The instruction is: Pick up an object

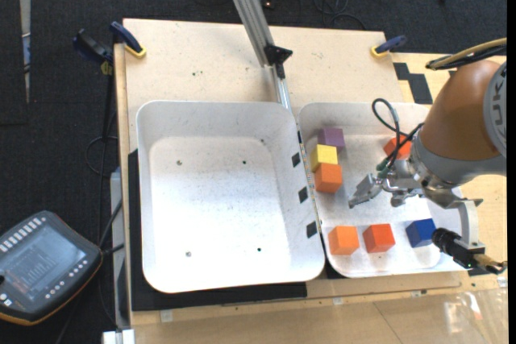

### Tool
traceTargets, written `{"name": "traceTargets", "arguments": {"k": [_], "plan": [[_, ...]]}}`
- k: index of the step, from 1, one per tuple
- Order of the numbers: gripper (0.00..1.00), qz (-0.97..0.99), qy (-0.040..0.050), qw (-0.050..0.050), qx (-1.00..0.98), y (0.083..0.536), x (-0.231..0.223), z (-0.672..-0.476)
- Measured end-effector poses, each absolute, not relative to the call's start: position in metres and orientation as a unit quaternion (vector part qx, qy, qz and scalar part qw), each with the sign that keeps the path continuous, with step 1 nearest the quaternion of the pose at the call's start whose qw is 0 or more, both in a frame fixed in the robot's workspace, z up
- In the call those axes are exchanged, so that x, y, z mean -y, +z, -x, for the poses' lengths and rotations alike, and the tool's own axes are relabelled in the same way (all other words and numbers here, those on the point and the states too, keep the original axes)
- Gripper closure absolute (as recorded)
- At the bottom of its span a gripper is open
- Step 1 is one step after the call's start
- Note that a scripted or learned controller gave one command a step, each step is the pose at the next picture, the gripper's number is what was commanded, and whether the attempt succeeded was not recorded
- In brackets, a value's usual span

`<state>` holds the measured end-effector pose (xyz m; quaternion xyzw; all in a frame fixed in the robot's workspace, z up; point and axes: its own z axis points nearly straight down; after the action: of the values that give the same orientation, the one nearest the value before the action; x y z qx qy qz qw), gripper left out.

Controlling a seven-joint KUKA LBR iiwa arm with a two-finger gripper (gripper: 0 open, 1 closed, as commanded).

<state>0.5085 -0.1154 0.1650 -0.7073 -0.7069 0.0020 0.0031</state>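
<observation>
Bench: pale wooden board (210,60) under two shallow white plastic bins standing side by side.
Near row: three small cubes line the front of the right-hand bin (355,121), an orange block (344,239), a red-orange block (379,238) just beside it, then a blue block (420,232) at the arm's side.
Arm: grey with an orange shell (463,113), it reaches in from the right and hangs over the right-hand bin.
Gripper (367,189): dark metal fingers hang low over bare bin floor, between the near row and the stack; nothing sits between them, and I cannot tell how wide they stand.
Middle stack: an orange cube (327,176), a yellow cube (326,155) touching it behind, and a purple cube (331,137) behind that, all near the bin's left wall.
Half-hidden piece: a red object (395,146) peeks out beside the wrist.
Left-hand bin (218,197): speckled white floor.
Far side: a slanted metal pole (246,0) and blue-and-yellow clamps (127,39) at the board's corners.
</observation>
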Motion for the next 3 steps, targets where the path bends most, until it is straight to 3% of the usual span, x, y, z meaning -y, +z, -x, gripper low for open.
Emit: {"name": "traceTargets", "arguments": {"k": [1,2,3], "plan": [[0.00,0.707,0.0014,0.003,0.707,0.119,0.108,-0.506],[1.00,0.707,-0.0004,0.000,0.707,0.132,0.109,-0.507],[1.00,0.706,-0.0019,-0.003,0.708,0.194,0.114,-0.510]]}}
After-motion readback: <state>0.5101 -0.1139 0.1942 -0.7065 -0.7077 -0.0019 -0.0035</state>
